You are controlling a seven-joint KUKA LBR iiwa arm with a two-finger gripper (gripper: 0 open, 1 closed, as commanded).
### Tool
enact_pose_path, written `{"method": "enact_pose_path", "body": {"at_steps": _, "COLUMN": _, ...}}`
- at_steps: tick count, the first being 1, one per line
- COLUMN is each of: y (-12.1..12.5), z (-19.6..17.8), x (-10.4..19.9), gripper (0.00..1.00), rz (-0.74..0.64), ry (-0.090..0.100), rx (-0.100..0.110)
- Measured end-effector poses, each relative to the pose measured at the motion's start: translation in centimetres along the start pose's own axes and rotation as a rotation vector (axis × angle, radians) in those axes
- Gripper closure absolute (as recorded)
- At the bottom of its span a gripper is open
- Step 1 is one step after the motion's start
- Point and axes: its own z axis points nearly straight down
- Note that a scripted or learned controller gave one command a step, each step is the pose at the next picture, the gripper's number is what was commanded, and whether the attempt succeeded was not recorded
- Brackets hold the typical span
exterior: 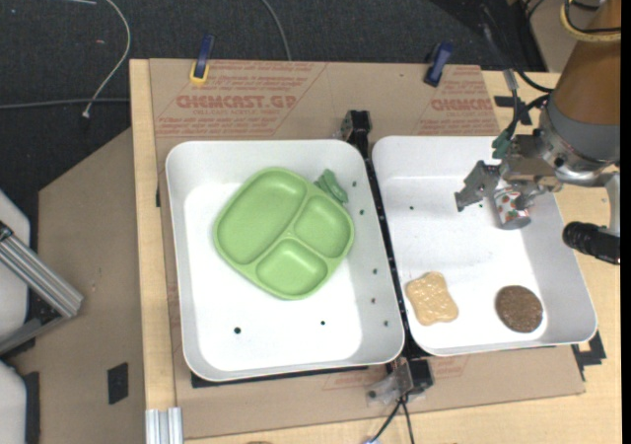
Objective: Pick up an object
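Nearest edge, lower frame: right bin (552, 333) holds two loose items along its near side. Tan cracker (432, 298) at lower centre-right, brown cookie (518, 308) right of it, well apart, both lying flat. Either would do as the pick target; neither is between the claw's tips.

Left bin (187, 235), centre-left: green tray (284, 232), three compartments, lying flat and turned at an angle. Small green item (332, 185) touches its upper-right rim; too small to ID. Likely spare stock, since the arm is working over the other bin.

Mid frame, right: claw (509, 213) sits over the upper part of the right bin, up-frame of the cookie and well apart from the cracker. Can't tell how far apart its tips stand or whether anything is between them; the wrist hardware clutters the view. Judgement: pick not yet done, and the claw needs to shift toward the lower frame to reach either item.

Far, upper frame: cardboard sheet (296, 87) lies under both bins on the table, held by blue clips (203, 56), prob. to stop sliding. Red print reads approx "CHEMCAST GP" left; the print to the right is cut off, partly legible.
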Motion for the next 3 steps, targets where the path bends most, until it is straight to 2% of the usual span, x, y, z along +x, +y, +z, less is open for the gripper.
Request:
{"method": "enact_pose_path", "body": {"at_steps": 1, "y": 0.2, "z": -0.6, "x": 0.0, "gripper": 0.0, "rz": -0.003, "ry": -0.001, "rx": -0.013}}
{"method": "enact_pose_path", "body": {"at_steps": 2, "y": -0.7, "z": 4.8, "x": 0.5, "gripper": 0.0, "rz": -0.002, "ry": 0.0, "rx": -0.008}}
{"method": "enact_pose_path", "body": {"at_steps": 3, "y": -0.3, "z": 9.2, "x": 1.1, "gripper": 0.0, "rz": -0.003, "ry": 0.0, "rx": -0.007}}
